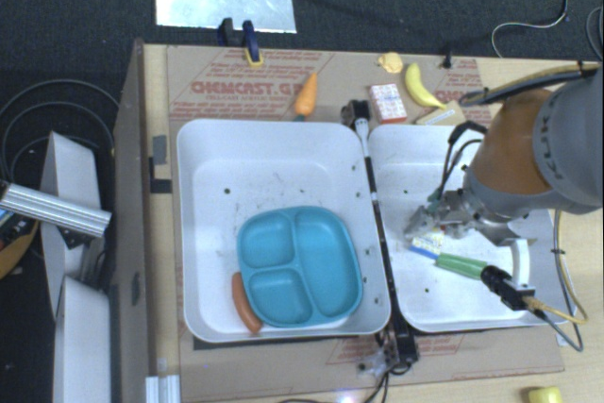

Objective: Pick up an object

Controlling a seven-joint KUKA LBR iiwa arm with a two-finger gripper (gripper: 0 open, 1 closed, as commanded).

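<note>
My gripper (422,223) is low in the right bin (406,156), near its left-middle part, and the arm comes in from the right. Just below it lies a small white and blue item (427,246). Beside that, a green stick-shaped object (461,265) lies on the bin floor. Nothing visibly hangs from the gripper. The left bin (217,156) holds a blue divided plate (300,265) and an orange sausage (244,301) at the plate's lower left edge.
Behind the bins on the cardboard lie a carrot (305,94), a small red and white box (387,103), a banana (420,87) and a pale yellow piece (390,62). A black divider rail (375,203) runs between the bins.
</note>
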